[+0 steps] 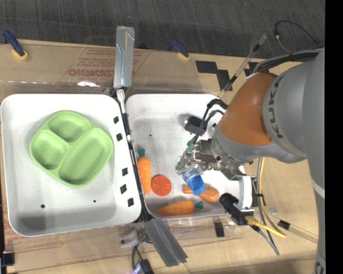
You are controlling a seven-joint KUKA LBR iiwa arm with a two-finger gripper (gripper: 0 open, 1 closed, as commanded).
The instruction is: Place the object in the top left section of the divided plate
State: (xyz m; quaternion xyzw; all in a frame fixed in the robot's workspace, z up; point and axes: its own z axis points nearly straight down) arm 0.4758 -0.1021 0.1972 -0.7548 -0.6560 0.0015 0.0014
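Left bin: holds the green divided plate, sitting in the upper-middle of the bin floor, turned at a slant. Three sections visible, one large and two smaller; all look bare.

Divider between bins: grey strip runs up from the shared wall past the bench's cardboard backing.

Right bin: objects cluster in its lower half. An upright carrot lies against the left wall. Just right of it, a round orange-red piece, touching or nearly touching the carrot. Below these, a second carrot lies flat along the bottom wall. A smaller orange item sits further right, partly hidden.

Gripper: lowered into the right bin, over the lower middle. A blue object sits right at its tip, beside the small orange item. Whether the pincer is clenched on it or released: cannot tell, as the wrist hides the contact.

Arm body, orange band, fills the right side.
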